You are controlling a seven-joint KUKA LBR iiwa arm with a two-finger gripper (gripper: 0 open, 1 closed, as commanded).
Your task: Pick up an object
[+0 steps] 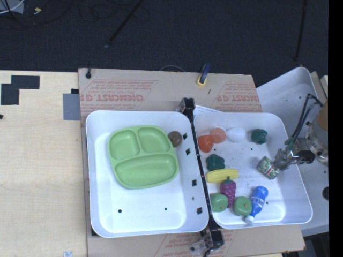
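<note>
The right bin [292,218] holds several small toys. A small green and white packet [266,167] lies near its right side. My gripper [279,161] reaches in from the right and its tip is right against this packet; whether the packet is in its grasp is unclear. Other toys here are a blue bottle [258,199], purple grapes [229,189], a yellow banana [222,174], a white egg [235,134] and a dark green piece [259,136].
The left bin [139,218] carries a green divided plate [143,156] with a brown ball [174,138] at its right edge. An orange-red piece [205,142], a peach one [217,135] and two green pieces [218,201] crowd the right bin's left side.
</note>
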